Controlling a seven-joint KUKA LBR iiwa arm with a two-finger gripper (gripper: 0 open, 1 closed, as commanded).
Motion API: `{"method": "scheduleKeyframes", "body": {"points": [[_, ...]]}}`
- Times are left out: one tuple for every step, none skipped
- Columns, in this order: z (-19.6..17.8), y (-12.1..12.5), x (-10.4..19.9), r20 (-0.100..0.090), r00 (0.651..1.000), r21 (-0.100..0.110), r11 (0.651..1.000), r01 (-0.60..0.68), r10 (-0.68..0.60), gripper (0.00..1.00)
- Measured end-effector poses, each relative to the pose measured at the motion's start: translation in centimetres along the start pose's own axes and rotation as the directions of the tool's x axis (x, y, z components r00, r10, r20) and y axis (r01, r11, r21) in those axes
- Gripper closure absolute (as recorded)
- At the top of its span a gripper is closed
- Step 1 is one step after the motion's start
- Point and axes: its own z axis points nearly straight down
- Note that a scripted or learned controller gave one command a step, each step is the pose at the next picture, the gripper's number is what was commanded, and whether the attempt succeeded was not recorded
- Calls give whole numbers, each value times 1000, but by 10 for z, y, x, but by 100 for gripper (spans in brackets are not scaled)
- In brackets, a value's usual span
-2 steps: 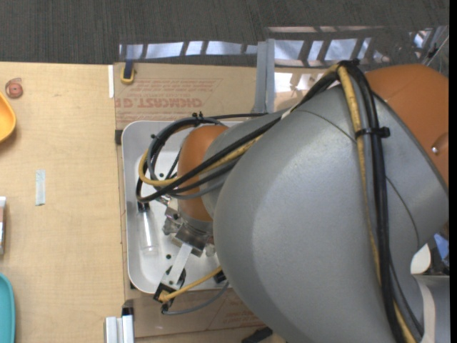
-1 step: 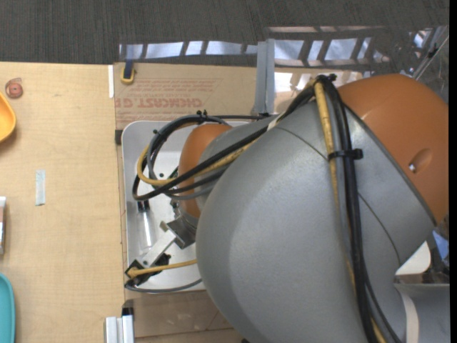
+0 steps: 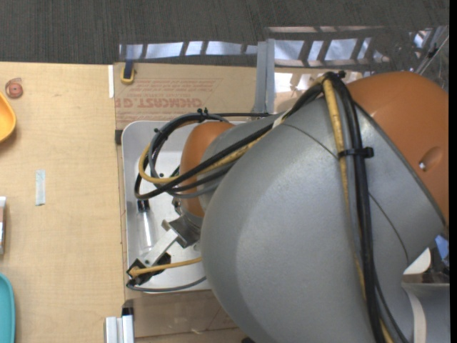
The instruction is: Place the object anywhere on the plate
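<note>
Grey arm point(image 3: 314, 227) covers white bin point(image 3: 132, 191) — task object hidden, hand state can't tell.

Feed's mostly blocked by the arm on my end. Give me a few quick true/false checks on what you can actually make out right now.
1. The arm covers most of the right half of the view. True.
2. The arm reaches down into the white bin. True; its orange band sits over that bin.
3. The cables on the arm are bright red. False; they are black and yellow.
4. The bin stands on a glass table. False; cardboard lies behind it and a light wooden surface is to its left.
5. An orange thing lies at the left edge of the wooden surface. True.
</note>
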Motion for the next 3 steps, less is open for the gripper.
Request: {"method": "scheduleKeyframes", "body": {"points": [[-92, 110, -87, -9, 997, -1, 997, 75, -75, 100], [-96, 56, -44, -8, 986, 1, 986, -168, 168, 100], [-208, 70, -55, -10, 1000, -2, 1000, -22, 22, 100]]}}
